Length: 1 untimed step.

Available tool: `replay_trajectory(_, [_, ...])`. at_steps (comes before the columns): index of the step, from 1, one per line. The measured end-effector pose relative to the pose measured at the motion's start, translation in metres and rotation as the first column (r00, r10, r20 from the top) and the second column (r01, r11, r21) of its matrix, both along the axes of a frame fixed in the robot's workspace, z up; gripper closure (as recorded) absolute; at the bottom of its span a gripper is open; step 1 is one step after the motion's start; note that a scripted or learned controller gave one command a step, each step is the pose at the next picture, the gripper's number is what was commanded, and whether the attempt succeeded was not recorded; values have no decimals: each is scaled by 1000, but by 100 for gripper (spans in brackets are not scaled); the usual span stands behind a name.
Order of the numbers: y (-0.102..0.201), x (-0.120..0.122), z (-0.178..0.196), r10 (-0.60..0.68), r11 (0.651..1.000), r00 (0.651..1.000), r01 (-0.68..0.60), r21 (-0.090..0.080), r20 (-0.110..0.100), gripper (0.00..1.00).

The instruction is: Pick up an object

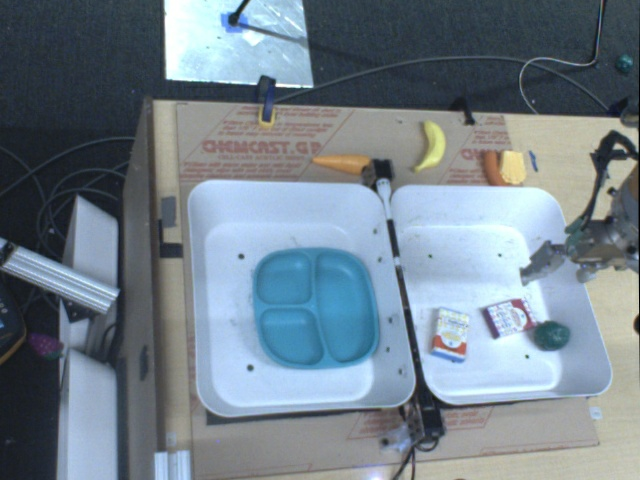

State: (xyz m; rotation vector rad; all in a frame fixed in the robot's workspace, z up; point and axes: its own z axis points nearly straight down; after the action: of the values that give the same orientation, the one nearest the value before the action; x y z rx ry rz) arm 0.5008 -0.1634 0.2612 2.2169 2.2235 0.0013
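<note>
The right bin [470, 218] holds three small objects near its front right: an orange-and-white carton [451, 333], a red-and-white packet [508, 318] and a dark green round item [550, 335]. My gripper [535, 266] reaches in from the right edge and hangs over the bin's right side, a little above and behind the red packet. Nothing is visibly held in it. The grey arm [605, 240] extends behind it, off the right edge.
In the left bin [225, 228] lies a blue divided plate [315, 305]. On the cardboard behind the bins lie a carrot [340, 164], a banana [431, 146] and an orange item [505, 166]. A black divider [393, 258] runs between the bins.
</note>
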Motion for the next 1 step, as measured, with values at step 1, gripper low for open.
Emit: replay_trajectory(1, [-45, 7, -168, -3, 1000, 1000, 3, -3, 5, 0])
